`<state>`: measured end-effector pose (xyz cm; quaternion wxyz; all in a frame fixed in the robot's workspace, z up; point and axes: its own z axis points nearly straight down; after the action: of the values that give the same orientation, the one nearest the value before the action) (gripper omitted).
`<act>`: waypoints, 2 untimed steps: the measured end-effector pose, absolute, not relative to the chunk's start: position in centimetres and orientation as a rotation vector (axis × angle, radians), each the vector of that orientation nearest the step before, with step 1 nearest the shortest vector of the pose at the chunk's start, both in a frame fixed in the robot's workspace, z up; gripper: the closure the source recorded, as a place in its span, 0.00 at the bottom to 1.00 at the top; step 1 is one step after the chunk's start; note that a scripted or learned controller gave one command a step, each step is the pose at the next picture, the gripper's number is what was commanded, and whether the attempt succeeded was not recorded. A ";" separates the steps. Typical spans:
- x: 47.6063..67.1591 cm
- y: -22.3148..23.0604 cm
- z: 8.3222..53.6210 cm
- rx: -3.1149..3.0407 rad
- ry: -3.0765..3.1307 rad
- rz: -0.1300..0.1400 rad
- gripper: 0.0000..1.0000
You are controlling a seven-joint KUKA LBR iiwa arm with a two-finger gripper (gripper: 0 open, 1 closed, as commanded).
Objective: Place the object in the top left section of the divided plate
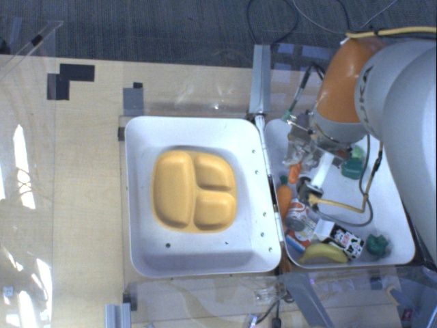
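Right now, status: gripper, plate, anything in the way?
Gripper low over right bin, among the clutter; grasp unclear. Divided plate in left bin, sections bare. Banana, carrot lie near the gripper.

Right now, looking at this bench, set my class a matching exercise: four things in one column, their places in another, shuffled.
Things:
1. divided plate
2. banana
3. gripper
4. green toy

Places:
A. right bin's near edge
B. left bin
C. right bin's near right corner
D. over the right bin's left side

Pairs: 1-B, 2-A, 3-D, 4-C
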<state>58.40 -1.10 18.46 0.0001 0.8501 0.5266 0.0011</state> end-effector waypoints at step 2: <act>56.3 -0.6 18.4 2.451 1.964 0.003 1.00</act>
<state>56.30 -0.64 18.44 0.0004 0.7805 0.6252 0.0009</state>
